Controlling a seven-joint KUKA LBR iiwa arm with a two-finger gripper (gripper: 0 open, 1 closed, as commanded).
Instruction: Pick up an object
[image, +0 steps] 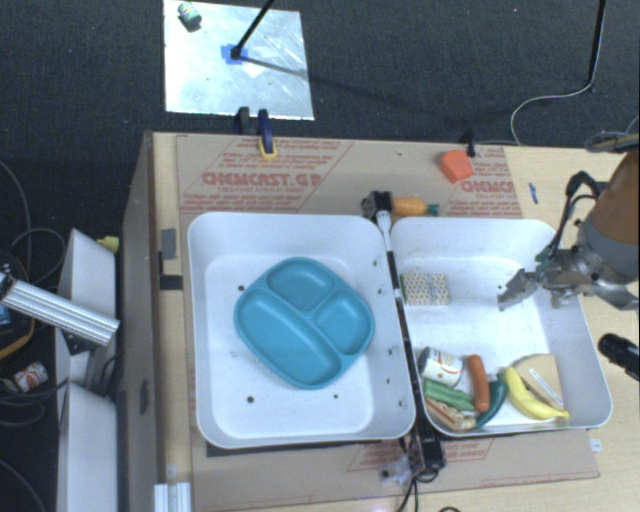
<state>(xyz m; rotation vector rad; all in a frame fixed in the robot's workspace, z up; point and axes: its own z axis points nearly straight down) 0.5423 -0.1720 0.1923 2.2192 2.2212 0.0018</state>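
1. The desk (330, 170) carries two shallow white bins side by side, and a sheet of brown printed cardboard lies under them.
2. The left bin (215, 330) holds a blue divided plate (303, 322) lying flat, a little turned, near the middle of the bin floor.
3. The right bin (575, 340) holds a small speckled sponge (425, 289) near its left wall, towards the far side.
4. Along the near edge of the right bin a cluster of toy food is heaped: a white cup (443, 368) tipped on its side, an orange carrot (479, 382), something green (448, 395) just beside the carrot, a yellow banana (528, 395), and a pale flat piece (545, 368) behind the banana.
5. The grey arm (612, 235) comes in from the right, and its gripper (522, 287) hangs over the far right part of the right bin, pointing left.
6. The gripper is well apart from the heap of food and from the sponge; I see nothing between its fingers, though from here I cannot tell whether they are spread or closed.
7. Outside the bins, on the far strip of the desk, an orange block (456, 165) sits near the right, and a small orange item (409, 208) lies just behind the seam between the two bins.
8. A blue and yellow clamp (265, 133) grips the far edge of the desk.
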